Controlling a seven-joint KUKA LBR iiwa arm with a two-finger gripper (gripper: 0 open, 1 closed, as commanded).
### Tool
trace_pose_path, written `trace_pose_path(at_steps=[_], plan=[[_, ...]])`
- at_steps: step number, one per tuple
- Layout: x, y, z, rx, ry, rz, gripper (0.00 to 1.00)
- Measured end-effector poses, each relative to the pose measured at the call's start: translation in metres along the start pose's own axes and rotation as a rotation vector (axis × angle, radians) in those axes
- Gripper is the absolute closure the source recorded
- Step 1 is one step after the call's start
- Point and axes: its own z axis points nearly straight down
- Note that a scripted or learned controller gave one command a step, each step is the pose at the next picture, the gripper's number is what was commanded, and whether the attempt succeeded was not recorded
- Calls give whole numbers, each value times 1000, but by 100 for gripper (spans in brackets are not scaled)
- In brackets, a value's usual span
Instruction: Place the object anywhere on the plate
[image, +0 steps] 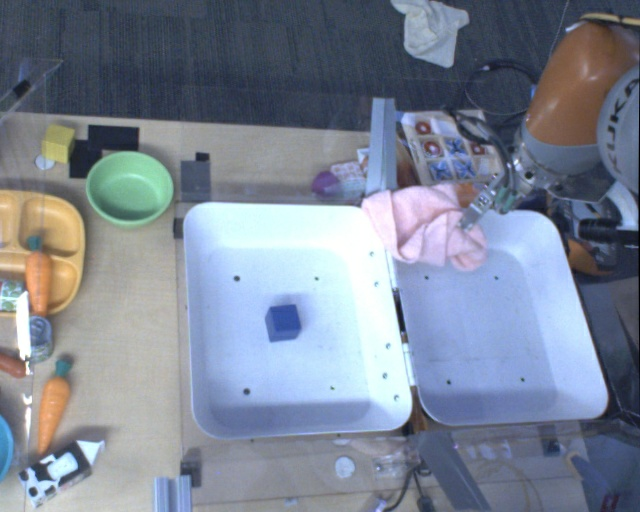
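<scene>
The gripper (474, 214) is pinching the pink cloth (425, 228) at the right bin's (520, 400) upper-left corner, and the cloth, draping over the bin wall, is risking snagging or slipping out during lifting.

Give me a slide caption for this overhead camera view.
Gripper at crumpled pink cloth in right white bin; small blue cube in left bin.

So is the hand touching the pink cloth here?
Touching. The camera view shows the hand tip pressed into the pink cloth at the right bin's back corner.
</scene>
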Motion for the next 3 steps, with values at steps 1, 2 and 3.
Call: trace_pose_path(at_steps=[1,2,3], plan=[[-11,-61,88,4,4,-33,100],[4,-124,59,2,1,-277,100],[10,-149,63,2,1,-327,100]])
